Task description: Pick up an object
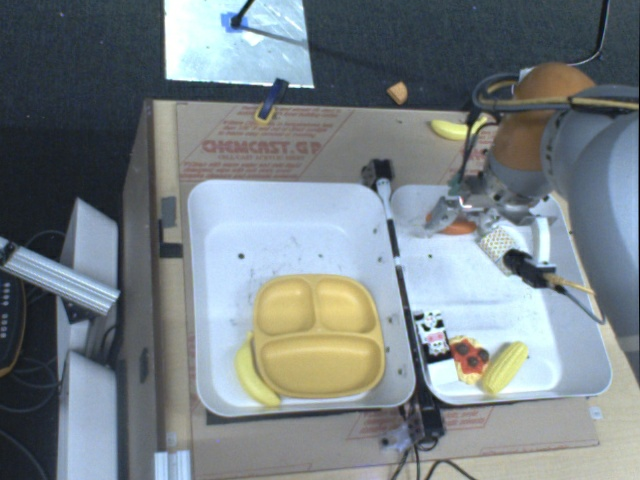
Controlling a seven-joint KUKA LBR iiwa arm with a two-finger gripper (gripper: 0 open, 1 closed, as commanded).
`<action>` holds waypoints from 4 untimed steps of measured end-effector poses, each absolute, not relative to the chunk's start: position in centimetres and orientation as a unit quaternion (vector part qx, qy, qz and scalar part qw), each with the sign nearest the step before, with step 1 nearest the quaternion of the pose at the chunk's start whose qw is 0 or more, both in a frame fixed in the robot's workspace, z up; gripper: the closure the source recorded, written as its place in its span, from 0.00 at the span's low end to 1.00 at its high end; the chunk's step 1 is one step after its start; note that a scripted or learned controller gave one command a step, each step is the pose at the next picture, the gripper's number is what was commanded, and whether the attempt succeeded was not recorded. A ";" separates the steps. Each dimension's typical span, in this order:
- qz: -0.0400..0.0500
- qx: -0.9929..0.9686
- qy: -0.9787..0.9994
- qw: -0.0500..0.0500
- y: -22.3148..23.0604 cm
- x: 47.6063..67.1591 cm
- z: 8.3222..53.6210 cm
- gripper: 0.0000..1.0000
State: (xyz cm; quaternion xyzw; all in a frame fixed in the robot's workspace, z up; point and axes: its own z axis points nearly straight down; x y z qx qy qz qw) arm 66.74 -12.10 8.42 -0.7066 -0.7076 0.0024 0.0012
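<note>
My gripper (447, 213) hangs low over the far left corner of the right bin (570, 313), reaching in from the right. Just under it lies a flat orange object (459, 228), partly hidden by the gripper; I cannot tell if they touch. At the near side of the same bin lie a yellow corn cob (504, 365), a red-orange pizza slice toy (466, 356) and a small black, white and pink box (432, 334).
The left bin (225, 218) holds a yellow divided plate (318, 333) with a banana (252, 375) against its near left edge. The wall between the bins (395, 268) runs just left of the gripper. Another banana (449, 128) lies on the bench behind the right bin.
</note>
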 end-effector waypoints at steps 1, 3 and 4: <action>0.003 -0.706 -0.708 0.001 -11.5 66.7 8.4 0.00; -0.001 -0.705 -0.709 -0.002 -8.7 66.9 9.8 0.00; 0.000 -0.706 -0.708 -0.002 -12.4 66.9 8.6 0.00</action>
